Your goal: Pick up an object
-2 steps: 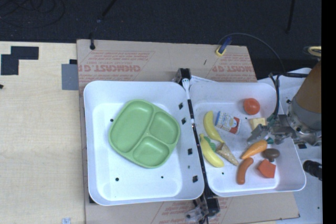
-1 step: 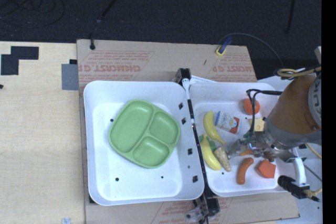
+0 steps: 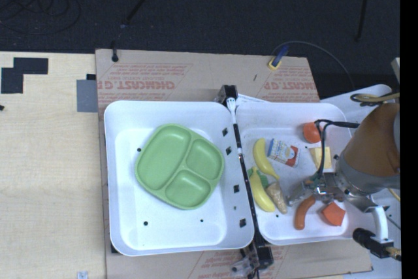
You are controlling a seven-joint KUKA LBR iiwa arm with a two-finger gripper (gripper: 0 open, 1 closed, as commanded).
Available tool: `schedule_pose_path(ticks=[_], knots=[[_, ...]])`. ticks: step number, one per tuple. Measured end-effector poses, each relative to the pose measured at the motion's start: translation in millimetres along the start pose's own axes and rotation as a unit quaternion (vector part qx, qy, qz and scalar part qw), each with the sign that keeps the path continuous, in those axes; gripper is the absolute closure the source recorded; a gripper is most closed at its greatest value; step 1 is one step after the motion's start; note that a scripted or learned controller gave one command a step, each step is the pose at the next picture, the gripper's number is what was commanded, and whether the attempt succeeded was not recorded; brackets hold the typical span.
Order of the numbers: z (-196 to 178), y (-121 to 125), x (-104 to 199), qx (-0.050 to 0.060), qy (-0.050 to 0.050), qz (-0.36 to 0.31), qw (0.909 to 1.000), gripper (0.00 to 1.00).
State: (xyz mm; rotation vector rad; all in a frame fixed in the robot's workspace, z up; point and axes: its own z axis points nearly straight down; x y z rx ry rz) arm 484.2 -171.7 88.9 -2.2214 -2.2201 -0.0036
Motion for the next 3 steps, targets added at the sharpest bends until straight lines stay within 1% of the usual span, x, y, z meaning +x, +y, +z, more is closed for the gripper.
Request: schedule_pose_path(ticks=[1, 2, 3], knots=[[-10, 0, 0, 0.001, 0.002, 0.002, 1.0000, 1.00], [-10, 0, 0, 0.001, 0.002, 0.002, 1.0000, 0.00], [1, 88, -20, 0.001, -0.001, 0.000, 1.0000, 0.00]])
